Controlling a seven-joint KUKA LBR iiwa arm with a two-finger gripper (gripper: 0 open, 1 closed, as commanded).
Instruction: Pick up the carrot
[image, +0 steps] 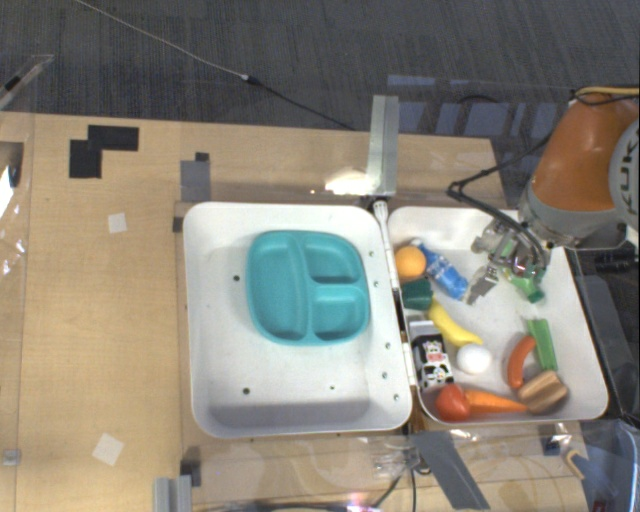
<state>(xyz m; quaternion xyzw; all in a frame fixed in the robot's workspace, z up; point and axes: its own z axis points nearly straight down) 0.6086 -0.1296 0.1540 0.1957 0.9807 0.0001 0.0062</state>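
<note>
The wooden table (90, 330) spreads widest beneath me, carrying two shallow white bins side by side. The left bin (220, 390) holds a teal divided plate (305, 285) lying flat near its middle. The right bin (585, 330) is the crowded one, and my arm (585, 160), grey with its orange band, reaches over its far right corner. My fingers (503, 262) hang above the upper part of that bin, spread apart with nothing between them; one dark tip points down and left toward a blue and white wrapped packet (447, 274), and a small green piece (528, 285) lies just beside them on the right. The carrot (492, 403) lies along the near edge of the right bin, well apart from my fingers, its orange length pointing right, with a red round item (452, 401) touching its left end and a brown bread-like piece (545, 390) at its right end. Above it sit a red curved sausage-like piece (519, 360), a green stick (543, 343), a white egg (474, 359) and a yellow banana (452, 326). By the divider wall are an orange ball (410, 263), a dark green block (416, 294) and a small black and white printed box (432, 361).
</note>
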